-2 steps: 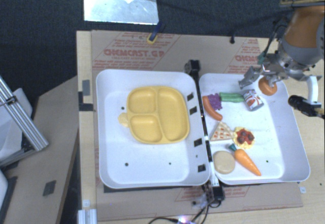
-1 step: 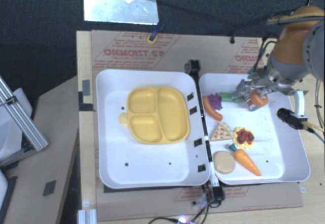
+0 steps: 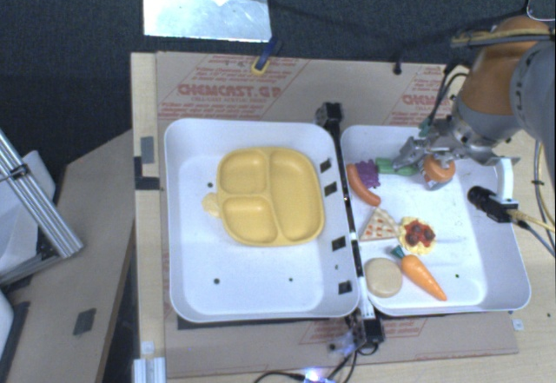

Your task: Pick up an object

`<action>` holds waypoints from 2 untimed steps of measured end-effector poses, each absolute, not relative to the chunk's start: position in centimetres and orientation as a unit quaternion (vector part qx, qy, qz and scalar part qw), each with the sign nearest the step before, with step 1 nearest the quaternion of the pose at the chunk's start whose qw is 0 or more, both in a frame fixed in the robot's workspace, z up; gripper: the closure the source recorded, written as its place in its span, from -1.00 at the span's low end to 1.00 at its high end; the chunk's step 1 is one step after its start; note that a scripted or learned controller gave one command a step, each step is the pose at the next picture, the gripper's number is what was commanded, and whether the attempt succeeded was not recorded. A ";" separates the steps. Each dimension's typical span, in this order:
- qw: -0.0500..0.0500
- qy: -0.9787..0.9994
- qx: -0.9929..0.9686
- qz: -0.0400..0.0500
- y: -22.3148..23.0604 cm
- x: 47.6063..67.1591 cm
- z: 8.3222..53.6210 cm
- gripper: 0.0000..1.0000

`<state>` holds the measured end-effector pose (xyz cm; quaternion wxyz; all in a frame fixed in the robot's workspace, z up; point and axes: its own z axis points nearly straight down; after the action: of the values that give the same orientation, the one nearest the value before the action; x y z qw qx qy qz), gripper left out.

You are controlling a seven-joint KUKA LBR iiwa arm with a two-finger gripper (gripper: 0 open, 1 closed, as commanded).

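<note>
My gripper (image 3: 415,155) hangs low over the back of the right bin (image 3: 514,284), reaching in from the right. Directly beneath its body lies a small round orange toy (image 3: 440,172), partly covered by the metal. Just left of the gripper sits a purple toy with a green bit (image 3: 369,171), and beside that an orange sausage (image 3: 363,187). Further forward in the same bin are a pizza slice (image 3: 379,225), a red and yellow toy (image 3: 418,234), a tan round biscuit (image 3: 383,276) and a carrot (image 3: 423,277).
The left bin (image 3: 187,286) holds a yellow divided plate (image 3: 265,196). A black hinge strip (image 3: 340,199) runs between the two bins. The right half of the right bin's floor is bare white.
</note>
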<state>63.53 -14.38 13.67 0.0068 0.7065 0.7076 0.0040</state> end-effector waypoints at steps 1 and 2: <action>0.008 0.707 0.707 0.004 -14.4 63.6 13.3 -1.00; 0.009 0.708 0.706 0.004 -14.5 63.7 14.5 1.00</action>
<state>63.68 -14.50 14.45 0.0091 0.7063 0.7079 0.0042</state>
